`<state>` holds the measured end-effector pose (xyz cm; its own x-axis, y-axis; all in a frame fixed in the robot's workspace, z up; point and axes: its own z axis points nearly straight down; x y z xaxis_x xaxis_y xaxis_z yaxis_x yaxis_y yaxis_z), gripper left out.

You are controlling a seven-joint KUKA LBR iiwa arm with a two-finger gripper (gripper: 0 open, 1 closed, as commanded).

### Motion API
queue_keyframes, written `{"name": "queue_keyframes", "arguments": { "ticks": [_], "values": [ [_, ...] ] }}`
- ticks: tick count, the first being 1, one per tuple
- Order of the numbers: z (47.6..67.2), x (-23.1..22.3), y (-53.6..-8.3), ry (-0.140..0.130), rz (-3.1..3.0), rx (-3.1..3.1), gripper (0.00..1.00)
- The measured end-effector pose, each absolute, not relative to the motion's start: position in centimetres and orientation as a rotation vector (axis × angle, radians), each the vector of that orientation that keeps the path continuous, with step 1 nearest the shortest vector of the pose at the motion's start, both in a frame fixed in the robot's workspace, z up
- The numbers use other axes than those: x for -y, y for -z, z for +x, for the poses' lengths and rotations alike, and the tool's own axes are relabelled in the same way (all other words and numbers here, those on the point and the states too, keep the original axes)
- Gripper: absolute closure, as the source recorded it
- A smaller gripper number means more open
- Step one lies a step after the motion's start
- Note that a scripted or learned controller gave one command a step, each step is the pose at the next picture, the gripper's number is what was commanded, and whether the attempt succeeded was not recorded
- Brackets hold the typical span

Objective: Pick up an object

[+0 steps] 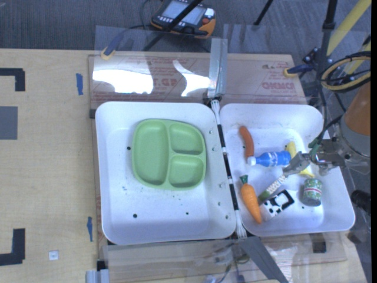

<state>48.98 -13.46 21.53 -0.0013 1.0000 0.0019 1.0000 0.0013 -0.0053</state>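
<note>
Side by side on the bench, a left bin (112,175) and a right bin (337,216), both white and shallow.

In the left bin, lying flat, a green plate (169,154) with three compartments.

In the right bin, all the small things to pick from:
- near the inner wall, an orange sausage (246,140);
- just below it, lying on its side, a blue bottle (271,158) with white cap and white label, print too small to read;
- at the front left, a carrot (251,202) with green top;
- beside the carrot, a black-and-white block (277,202), bold pattern but no legible word;
- above the block, tilted, a slim packet (274,186), lettering blurred;
- to the right, upright, a green can (311,191), label not readable;
- near the bottle's right end, a yellow piece (293,150), partly hidden.

Over the right part of this bin, reaching in from the right, the gripper (303,161), just beside the bottle and the yellow piece. Released or clenched: cannot tell. Nothing seen clearly in its grasp.

Behind the bins, a board (277,78) with red printing, too faint and glared over to read. Further back on the floor, an orange-and-black device (182,13) with a screen, text illegible.
</note>
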Motion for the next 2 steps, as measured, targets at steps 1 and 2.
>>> {"name": "queue_keyframes", "arguments": {
  "ticks": [1, 2],
  "values": [
    [55.8, 19.8, -18.7, -0.002, -2.251, 2.190, 0.00],
    [55.9, 20.7, -9.5, 0.013, -2.187, 2.248, 0.00]
  ]
}}
